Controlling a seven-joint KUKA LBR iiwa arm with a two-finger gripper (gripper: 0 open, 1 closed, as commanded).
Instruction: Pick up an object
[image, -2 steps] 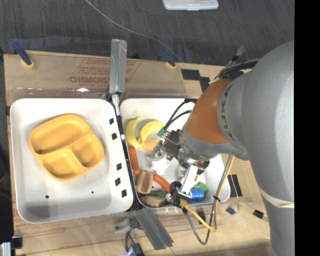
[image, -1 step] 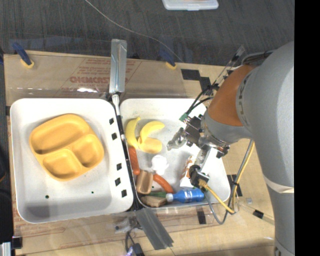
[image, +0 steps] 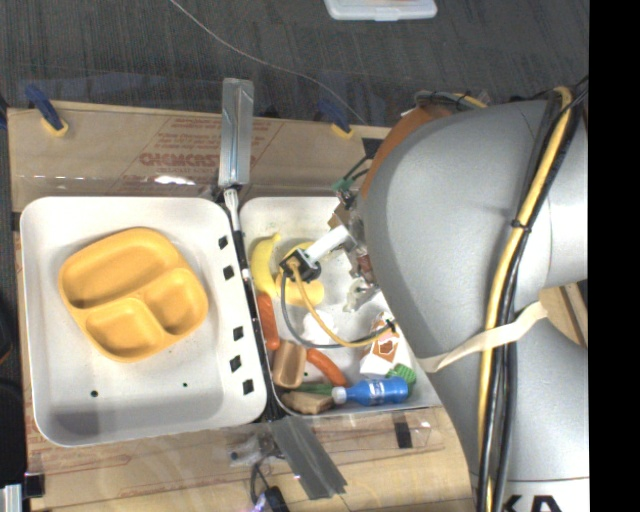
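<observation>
1. Hand (image: 356, 284) hangs low over the middle of the right bin (image: 290, 212), under the grey arm. Whether it is spread or pressed together I cannot tell, and nothing shows in its grip.
2. Nearest thing is a banana (image: 264, 264), by that bin's left wall in the far half, just left of the hand. I judge it the likeliest pick.
3. Handling, as a guess: it looks like a light toy, stiff or slightly yielding, with a smooth curved skin that could slip. Taking it across the thick middle, squeezing the narrow width, seems safest. The wall close beside it leaves little room on that side.
4. Its long axis runs along the left wall, one end toward the bin's far wall, the other toward the near wall. Which end is the stem I cannot tell.
5. Farther out, in the bin's near half, lie a carrot (image: 326, 366), a brown cup (image: 288, 362), a small carton (image: 383, 354) and a blue bottle (image: 380, 391) on its side along the near wall.
6. Left of the right bin, a yellow plate (image: 130, 290) lies in the left bin (image: 60, 405).
</observation>
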